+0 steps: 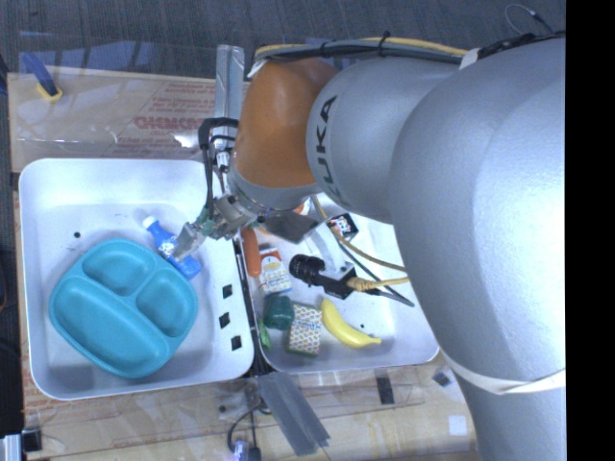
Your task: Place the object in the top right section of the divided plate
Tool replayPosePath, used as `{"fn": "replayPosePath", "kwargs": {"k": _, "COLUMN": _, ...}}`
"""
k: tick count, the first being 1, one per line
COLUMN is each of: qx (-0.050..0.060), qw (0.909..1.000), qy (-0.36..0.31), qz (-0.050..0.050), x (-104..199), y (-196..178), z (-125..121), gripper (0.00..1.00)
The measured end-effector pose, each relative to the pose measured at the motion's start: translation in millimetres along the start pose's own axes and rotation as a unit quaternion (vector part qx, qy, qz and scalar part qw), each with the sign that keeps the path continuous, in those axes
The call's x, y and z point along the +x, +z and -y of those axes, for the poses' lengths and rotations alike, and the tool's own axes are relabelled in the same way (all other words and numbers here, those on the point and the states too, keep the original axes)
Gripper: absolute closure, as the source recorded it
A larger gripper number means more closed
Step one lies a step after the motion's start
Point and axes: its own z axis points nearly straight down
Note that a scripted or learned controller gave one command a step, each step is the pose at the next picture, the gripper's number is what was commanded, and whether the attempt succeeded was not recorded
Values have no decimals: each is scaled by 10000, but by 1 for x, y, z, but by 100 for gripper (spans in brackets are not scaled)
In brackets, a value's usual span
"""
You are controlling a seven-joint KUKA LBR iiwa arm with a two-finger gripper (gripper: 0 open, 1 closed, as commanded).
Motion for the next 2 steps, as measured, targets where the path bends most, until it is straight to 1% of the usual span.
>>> {"fn": "replayPosePath", "kwargs": {"k": 1, "qx": 13, "qw": 9984, "qy": -559, "qz": -7, "x": 55, "y": 39, "z": 6, "gripper": 0}}
{"fn": "replayPosePath", "kwargs": {"k": 2, "qx": 20, "qw": 9984, "qy": -567, "qz": -8, "x": 54, "y": 29, "z": 6, "gripper": 100}}
